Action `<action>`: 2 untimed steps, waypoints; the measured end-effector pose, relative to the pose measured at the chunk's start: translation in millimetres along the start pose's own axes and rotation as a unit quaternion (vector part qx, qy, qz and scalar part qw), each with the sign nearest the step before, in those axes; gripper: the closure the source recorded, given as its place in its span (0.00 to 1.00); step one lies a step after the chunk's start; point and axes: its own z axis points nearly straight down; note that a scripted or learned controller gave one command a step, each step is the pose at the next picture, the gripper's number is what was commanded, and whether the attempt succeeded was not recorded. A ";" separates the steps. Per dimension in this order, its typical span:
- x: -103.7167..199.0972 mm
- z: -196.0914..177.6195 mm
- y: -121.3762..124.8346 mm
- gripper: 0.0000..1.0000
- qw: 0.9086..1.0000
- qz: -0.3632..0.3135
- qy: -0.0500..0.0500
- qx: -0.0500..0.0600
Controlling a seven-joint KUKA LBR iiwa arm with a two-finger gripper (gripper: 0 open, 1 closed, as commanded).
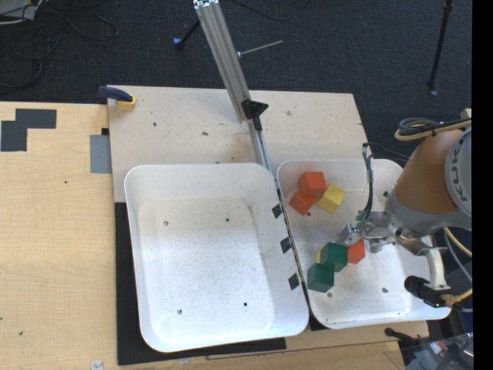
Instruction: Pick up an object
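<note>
1. You've got two bins side by side on the bench [185,126]: left bin [146,206], right bin [385,303].
2. In the right bin, far-left corner: two blocks [307,191] touching, w/ a third block [333,199] just right of them.
3. Nearer you, mid-bin: two more blocks [328,264] stacked close together, w/ a small block [356,251] just right.
4. Gripper [370,233] sits over the right bin, right beside that small block; arm [431,179] comes in from the right.
5. A slanted rail [227,56] runs from behind the bench toward the gap btwn bins.
</note>
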 end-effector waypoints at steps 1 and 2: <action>-1.7 -10.3 -1.5 1.00 1.000 0.003 0.000 0.001; -8.9 -68.4 -7.3 1.00 1.000 0.003 -0.001 -0.002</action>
